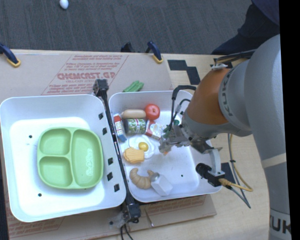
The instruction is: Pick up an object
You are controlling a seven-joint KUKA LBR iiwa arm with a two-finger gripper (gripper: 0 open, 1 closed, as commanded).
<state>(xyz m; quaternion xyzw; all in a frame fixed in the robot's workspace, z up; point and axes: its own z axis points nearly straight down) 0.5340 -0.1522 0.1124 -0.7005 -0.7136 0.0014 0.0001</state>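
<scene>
My gripper hangs low inside the right bin, near its middle, with the arm's orange band just to its right. Right beside it on the left lies a fried egg. A yellow piece of food sits below the egg. Toward the bin's back are a red tomato, a hot dog, a green-labelled can and a small red bottle. Close to the front wall rest a croissant and a pale grey block.
The left bin holds a green divided plate. A green item lies on the cardboard behind the right bin. Black clips run along the wall between the bins. The arm's bulk covers the right bin's right side.
</scene>
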